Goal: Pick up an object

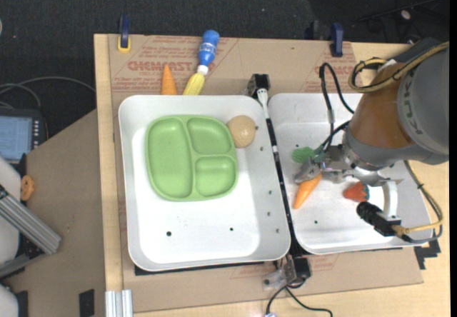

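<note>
Right bin [371, 240], near left edge: arm bent down from right, gripper [319, 165] low over carrot [305, 191]; finger state unclear, can't tell.

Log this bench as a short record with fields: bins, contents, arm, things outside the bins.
left bin: green divided plate, tan ball beside it
right bin: orange carrot, green item, red item
arm: over right bin, pincer just above carrot
behind bins: blue-capped brush, small carrot
</note>
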Motion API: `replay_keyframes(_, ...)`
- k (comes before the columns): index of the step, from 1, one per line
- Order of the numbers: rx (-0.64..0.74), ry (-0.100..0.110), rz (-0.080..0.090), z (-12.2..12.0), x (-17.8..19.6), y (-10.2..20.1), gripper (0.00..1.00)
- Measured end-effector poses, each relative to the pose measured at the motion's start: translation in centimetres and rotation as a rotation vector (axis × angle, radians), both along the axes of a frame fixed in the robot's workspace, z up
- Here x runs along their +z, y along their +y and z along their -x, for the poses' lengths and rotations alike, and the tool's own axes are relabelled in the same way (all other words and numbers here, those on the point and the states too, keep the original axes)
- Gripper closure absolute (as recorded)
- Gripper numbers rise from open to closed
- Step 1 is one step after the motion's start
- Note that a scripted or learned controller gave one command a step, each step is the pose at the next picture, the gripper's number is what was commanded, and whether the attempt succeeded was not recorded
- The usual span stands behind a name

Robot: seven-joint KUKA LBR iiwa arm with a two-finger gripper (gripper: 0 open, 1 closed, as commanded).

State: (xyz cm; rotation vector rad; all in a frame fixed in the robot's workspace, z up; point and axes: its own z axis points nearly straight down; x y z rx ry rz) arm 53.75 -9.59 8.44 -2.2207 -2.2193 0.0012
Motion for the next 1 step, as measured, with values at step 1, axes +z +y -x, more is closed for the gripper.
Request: replay_keyframes(1, 0.0, 0.0, 0.0, 0.0, 0.0, 0.0, 0.0)
